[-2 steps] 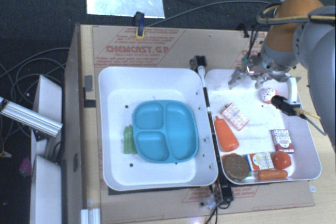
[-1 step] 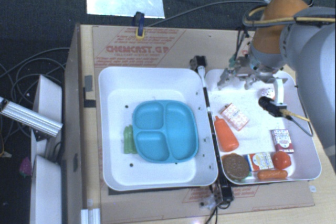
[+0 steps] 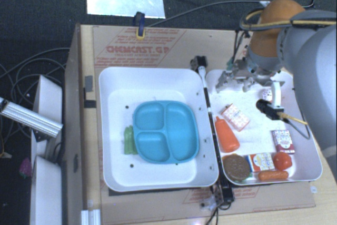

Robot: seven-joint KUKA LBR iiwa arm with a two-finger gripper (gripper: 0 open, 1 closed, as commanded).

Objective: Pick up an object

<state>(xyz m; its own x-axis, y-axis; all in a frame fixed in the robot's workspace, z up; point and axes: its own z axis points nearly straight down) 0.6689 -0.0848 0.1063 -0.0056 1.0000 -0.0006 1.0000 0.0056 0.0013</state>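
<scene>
My gripper (image 3: pixel 234 84) hangs over the far end of the right bin (image 3: pixel 315 165), its fingers spread and nothing between them. Closest to it lies a white packet with red print (image 3: pixel 235 116), a little nearer the camera. An orange bottle (image 3: pixel 226 134) lies along the bin's left wall. At the near end sit a brown round patty (image 3: pixel 237 166), a small orange-and-white box (image 3: pixel 261 160), a red tomato (image 3: pixel 283 160), an orange sausage (image 3: pixel 273 175) and a red carton (image 3: pixel 283 140).
The left bin (image 3: pixel 152 81) holds a blue divided plate (image 3: pixel 166 131) with a green piece (image 3: pixel 129 140) against its left side. A ridge with a black clamp (image 3: pixel 200 63) separates the two bins. The grey arm (image 3: pixel 310 60) covers the right bin's far right corner.
</scene>
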